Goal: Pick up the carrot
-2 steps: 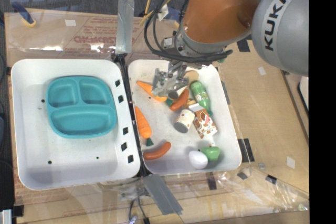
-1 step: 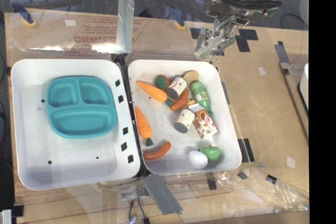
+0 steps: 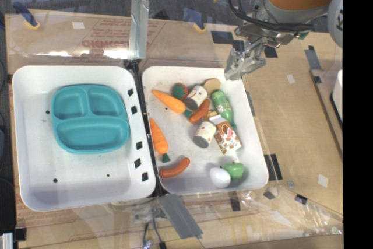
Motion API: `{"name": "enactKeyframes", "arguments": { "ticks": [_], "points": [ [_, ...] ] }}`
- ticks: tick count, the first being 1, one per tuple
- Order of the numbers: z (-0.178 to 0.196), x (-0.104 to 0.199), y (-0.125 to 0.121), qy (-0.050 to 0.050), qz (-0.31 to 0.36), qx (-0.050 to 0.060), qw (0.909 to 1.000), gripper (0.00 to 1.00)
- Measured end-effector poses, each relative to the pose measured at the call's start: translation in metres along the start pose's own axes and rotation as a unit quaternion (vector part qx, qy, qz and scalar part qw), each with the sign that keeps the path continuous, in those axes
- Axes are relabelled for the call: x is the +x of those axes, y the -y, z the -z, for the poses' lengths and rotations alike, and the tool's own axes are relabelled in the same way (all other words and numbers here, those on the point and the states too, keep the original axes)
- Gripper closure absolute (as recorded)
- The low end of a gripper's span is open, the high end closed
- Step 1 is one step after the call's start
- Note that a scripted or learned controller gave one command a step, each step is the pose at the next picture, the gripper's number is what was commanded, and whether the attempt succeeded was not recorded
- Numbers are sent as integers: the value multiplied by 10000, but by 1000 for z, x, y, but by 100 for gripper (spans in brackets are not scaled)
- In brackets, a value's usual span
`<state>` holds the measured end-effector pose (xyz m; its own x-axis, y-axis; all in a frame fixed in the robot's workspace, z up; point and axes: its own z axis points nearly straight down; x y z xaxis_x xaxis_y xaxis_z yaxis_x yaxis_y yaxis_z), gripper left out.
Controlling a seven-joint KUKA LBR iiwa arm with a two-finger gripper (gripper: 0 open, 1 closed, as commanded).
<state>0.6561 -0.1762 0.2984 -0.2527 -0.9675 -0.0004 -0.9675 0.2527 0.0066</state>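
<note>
I am hovering my gripper (image 3: 236, 69), grip unclear, above the right bin (image 3: 256, 143), needing to reach down-left for the carrot (image 3: 169, 101).

An orange carrot (image 3: 168, 101) lies slantwise in the upper left of the right bin (image 3: 256, 143), unheld.

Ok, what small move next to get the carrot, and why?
Probably swing the pincer left and toward the near side, over the carrot. It hangs at the right bin's far right corner, with nothing between it, while the carrot lies bare at the bin's far left.
</note>
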Motion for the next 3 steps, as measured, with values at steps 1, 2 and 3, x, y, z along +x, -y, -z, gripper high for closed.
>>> {"name": "enactKeyframes", "arguments": {
  "ticks": [1, 2, 3],
  "points": [
    [-38, 29, 9, 6, 537, 14, 9986, 100],
    [-34, 30, 7, 4, 947, 22, 9955, 100],
    [-42, 29, 10, 2, 1591, 17, 9873, 100]
  ]
}}
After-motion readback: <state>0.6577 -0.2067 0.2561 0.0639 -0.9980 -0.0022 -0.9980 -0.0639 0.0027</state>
